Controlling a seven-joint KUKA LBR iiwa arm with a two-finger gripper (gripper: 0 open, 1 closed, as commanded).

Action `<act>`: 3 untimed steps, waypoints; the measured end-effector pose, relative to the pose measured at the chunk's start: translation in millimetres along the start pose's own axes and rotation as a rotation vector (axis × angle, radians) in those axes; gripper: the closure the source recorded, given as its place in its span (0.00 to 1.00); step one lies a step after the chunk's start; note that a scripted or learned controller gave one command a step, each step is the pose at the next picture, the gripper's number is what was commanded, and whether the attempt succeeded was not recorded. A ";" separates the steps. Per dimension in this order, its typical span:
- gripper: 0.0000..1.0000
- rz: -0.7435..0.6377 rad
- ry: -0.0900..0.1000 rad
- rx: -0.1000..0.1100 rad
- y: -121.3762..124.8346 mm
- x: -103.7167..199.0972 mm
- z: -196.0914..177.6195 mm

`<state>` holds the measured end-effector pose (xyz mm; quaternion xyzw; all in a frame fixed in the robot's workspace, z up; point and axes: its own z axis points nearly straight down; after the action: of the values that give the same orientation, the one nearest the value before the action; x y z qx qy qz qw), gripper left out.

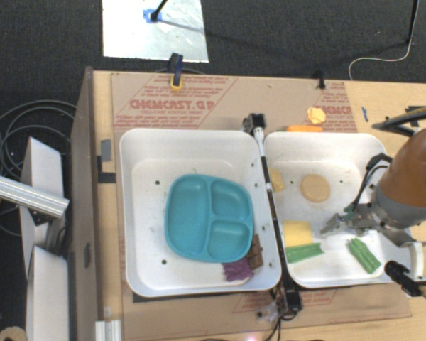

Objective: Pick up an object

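The pick looks to be at its early reach stage, with nothing lifted yet as far as the view tells. The arm [412, 183] comes in from the right over the right bin [369, 144], its orange band above the wrist hanging over the bin's right side, and the gripper [351, 222] sits low near the bin floor. Whether the claw is apart or together cannot be told from here, since the wrist body hides most of it, and no object shows between it. The nearest candidates all lie on the floor of the right bin: a green stick [364, 255] just below and right of the gripper, a green bar [303, 252] with a yellow block [297, 233] touching its upper side to the lower left, and a tan disc [315, 188] further up. In the left bin [138, 190] a teal divided plate [209, 217] lies flat, with a purple piece [236, 269] and a brown piece [255, 254] at its lower right edge. What is left, by my judgement, is the whole grasp: settle on one item, close on it and raise it clear of the bin
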<state>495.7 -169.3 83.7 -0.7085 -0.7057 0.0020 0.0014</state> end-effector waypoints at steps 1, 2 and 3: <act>0.00 -0.017 0.003 -0.016 105.3 66.1 -14.4; 1.00 -0.010 -0.001 -0.012 101.8 59.5 -24.8; 1.00 -0.004 -0.003 -0.015 114.6 27.8 -104.9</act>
<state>610.9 -141.9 188.0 -0.7070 -0.7072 -0.0024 -0.0052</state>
